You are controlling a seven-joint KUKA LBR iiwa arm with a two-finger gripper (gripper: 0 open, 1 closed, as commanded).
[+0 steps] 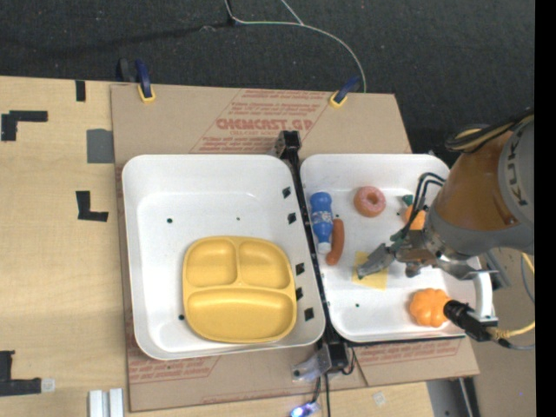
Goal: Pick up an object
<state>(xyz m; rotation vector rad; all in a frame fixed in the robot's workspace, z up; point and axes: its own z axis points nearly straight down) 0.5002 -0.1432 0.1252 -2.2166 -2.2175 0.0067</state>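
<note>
1. We see the arm's two-finger end effector (372,264) low inside the right-hand shallow white plastic bin (382,327), its dark fingers (375,256) spread apart and pointing left, their tips just over a small flat yellow wedge-shaped piece (374,278) on the bin floor.
2. We judge the pick not yet done: nothing sits between the fingers, and every object lies on the bin floor. What is left is to close on something and lift it.
3. The likeliest target, in our view, is the yellow wedge, since the fingertips are right at it. Its flatness could make the grasp slip.
4. Other candidates in the same bin: a red sausage-shaped toy (335,241) and a blue and white bottle-shaped toy (321,211) at the left side near the divider, a pink ring-shaped doughnut toy (370,201) toward the far side, and a round orange pumpkin-like toy (428,307) at the near right.
5. The left-hand shallow white plastic bin (143,198) holds a yellow three-compartment plastic plate (240,288).
6. Both bins rest on a brown cardboard sheet (261,124) with red print, clamped at its far edge, on a pale wooden desk (52,259).
7. Beyond the desk lies a dark carpeted floor (104,16) with thin cables across it.
</note>
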